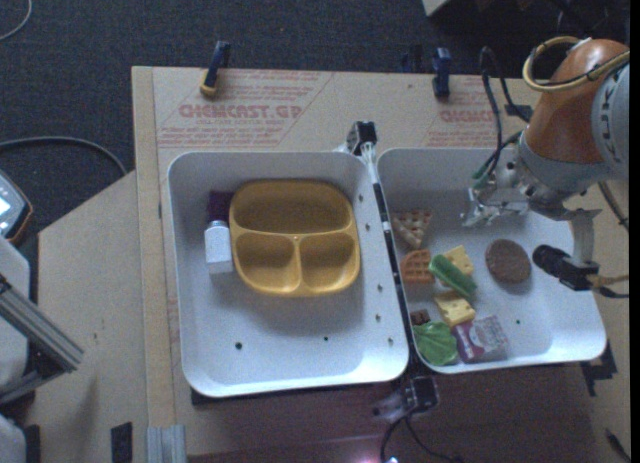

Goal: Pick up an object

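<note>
The gripper [487, 203] is positioned over the far part of the right bin [560, 346]; whether it is apart or together cannot be told, and nothing is seen held. Toy food lies nearer: a brown disc [508, 262], yellow cheese blocks [459, 259], a waffle [417, 266]. A yellow divided plate [295, 236] and white bottle [218, 246] occupy the left bin [200, 351].

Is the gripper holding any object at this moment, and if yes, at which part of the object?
Nothing is held. The gripper hangs over a bare part of the right bin, and no object is between its fingers; the food items lie apart from it.
</note>
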